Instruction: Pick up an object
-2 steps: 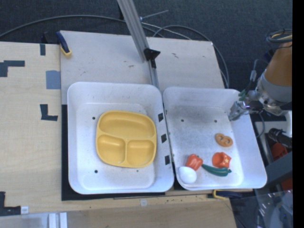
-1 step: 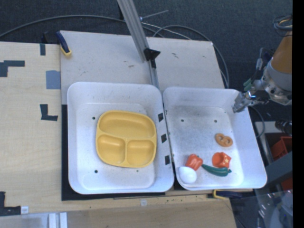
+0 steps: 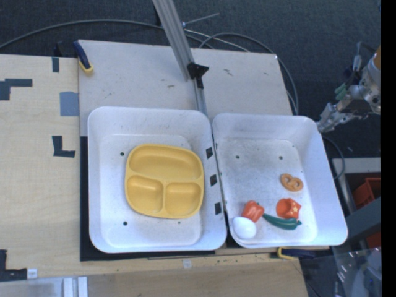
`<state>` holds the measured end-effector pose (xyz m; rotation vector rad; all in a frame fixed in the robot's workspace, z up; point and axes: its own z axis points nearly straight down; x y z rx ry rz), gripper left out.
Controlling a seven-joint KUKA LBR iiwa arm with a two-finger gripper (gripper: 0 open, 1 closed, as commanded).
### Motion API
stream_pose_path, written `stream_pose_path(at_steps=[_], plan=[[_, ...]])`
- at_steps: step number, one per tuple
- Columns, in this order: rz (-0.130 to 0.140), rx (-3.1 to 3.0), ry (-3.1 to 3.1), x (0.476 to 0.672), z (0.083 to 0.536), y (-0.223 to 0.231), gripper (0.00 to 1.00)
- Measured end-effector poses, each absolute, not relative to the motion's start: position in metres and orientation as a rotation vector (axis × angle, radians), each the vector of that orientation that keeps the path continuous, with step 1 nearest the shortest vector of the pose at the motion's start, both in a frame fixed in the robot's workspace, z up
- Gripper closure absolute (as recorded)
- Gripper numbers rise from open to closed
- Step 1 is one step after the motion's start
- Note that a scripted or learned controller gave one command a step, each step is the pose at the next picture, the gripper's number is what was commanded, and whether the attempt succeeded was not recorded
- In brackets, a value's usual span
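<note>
The right bin [image 3: 309,135] holds a pretzel [image 3: 291,182], a red tomato-like piece [image 3: 288,207], a red-orange pepper [image 3: 252,210], a green chilli [image 3: 282,223] and a white egg [image 3: 244,228], all near its front. My gripper [image 3: 328,120] hangs outside the bin's far right corner, above the dark floor, well away from these objects. Nothing shows between its fingers.
The left bin [image 3: 99,166] contains a yellow divided plate [image 3: 164,180]. A metal pole [image 3: 176,33] slants over the bench behind the bins. Cables lie on the floor at the back and right.
</note>
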<state>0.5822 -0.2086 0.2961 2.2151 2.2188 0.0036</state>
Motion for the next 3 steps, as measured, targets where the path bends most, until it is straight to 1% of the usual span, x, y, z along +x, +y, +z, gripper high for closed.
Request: stream_pose_path(at_steps=[1, 3], plan=[[0.002, 2.215, 2.229, 0.583, 0.296, -0.151, 1.00], [-0.001, 2.216, 2.229, 0.583, 0.288, -0.058, 1.00]])
